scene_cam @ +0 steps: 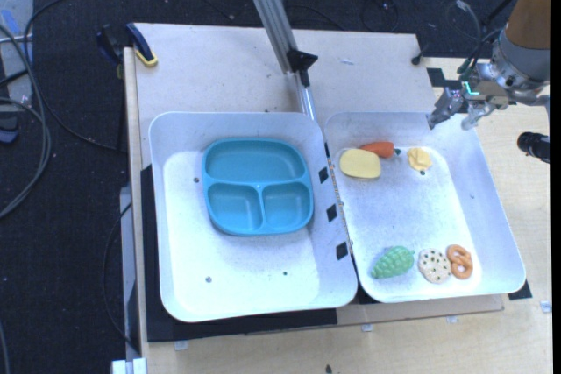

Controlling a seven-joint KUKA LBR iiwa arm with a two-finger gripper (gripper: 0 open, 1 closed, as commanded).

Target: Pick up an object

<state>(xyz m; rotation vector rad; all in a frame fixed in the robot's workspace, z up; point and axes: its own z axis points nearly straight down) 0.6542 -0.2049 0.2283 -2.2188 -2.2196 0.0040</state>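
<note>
The right bin (486, 206) holds several toy foods. A yellow oval piece (359, 164) lies at its back left, touching an orange carrot (379, 149). A small yellow piece (420, 158) lies just to their right. Along the front sit a green bumpy piece (392, 262), a speckled cookie (433, 265) and a pretzel (459, 260). My gripper (452, 116) hangs over the bin's back right rim, above and to the right of the small yellow piece. It is open, with nothing between its fingers.
The left bin (175, 215) holds a blue three-compartment plate (259, 187). A slanted metal pole (272, 4) ends at the back between the bins. Black clips (333, 210) mark the seam where the bins meet. Cables lie on the dark floor around the bench.
</note>
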